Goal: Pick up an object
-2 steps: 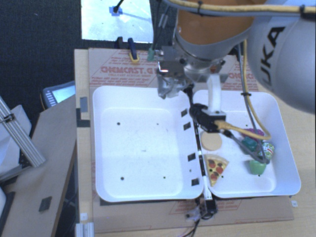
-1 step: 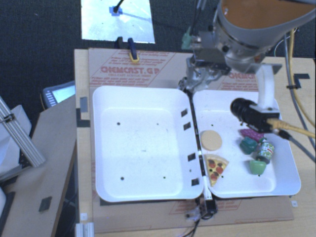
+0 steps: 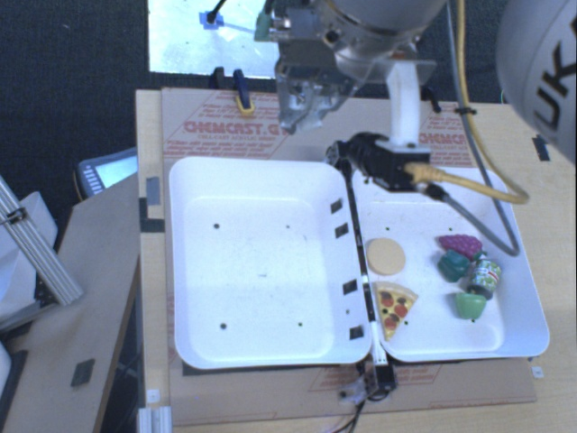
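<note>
Note the gripper [image 3: 302, 106] hanging over the far rim of the left bin [image 3: 252, 269], blurred, with nothing visibly in it; cannot tell whether spread wide or drawn narrow. Look for the pickable things in the right bin [image 3: 518, 332], all well apart from the gripper: a round tan cookie [image 3: 386, 256] lying flat near the divide, a toy pizza slice [image 3: 394, 305] just in front of it and close against the inner wall, and toward the right side a tight huddle of purple grapes [image 3: 460, 243], a teal toy [image 3: 453, 265], a small labelled bottle [image 3: 484, 276] and a green toy [image 3: 469, 305], seemingly touching one another. Judge the pick as not yet begun: crossing over, descending and closing all to come. Expect trouble in several places. Coming down on the cookie or pizza slice, likely to skate over a thin flat shape and close on air. Going for the pizza slice, liable to strike the wall between the bins, with so little room beside it. Reaching into the huddle, apt to shove a neighbour aside, pinch two at once, or topple the bottle. Descending from here without crossing first, bound to meet bare bin floor.
</note>
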`<state>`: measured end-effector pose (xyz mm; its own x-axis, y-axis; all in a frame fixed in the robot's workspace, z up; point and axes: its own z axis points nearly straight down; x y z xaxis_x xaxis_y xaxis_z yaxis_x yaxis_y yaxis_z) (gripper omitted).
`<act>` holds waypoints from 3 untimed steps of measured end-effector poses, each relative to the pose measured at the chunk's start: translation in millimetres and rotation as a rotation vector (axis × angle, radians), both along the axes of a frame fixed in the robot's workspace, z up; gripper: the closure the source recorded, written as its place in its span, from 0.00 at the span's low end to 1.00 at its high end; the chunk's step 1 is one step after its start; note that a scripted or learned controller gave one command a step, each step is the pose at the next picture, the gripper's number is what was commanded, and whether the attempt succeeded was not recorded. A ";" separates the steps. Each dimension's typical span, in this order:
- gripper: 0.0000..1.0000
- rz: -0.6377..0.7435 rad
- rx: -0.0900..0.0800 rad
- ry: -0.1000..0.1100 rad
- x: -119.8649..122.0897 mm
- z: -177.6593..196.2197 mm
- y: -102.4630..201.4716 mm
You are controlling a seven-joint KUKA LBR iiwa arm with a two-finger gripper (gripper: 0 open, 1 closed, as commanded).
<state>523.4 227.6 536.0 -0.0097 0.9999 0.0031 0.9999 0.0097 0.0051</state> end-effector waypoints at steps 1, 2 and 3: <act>0.00 -0.005 -0.002 0.004 -0.7 -1.2 -3.7; 1.00 -0.001 -0.001 0.001 -0.5 10.5 -3.4; 0.00 0.000 -0.001 0.002 -0.5 9.9 -3.5</act>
<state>522.9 224.2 545.9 -0.0098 0.9999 0.0021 0.9999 0.0098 0.0031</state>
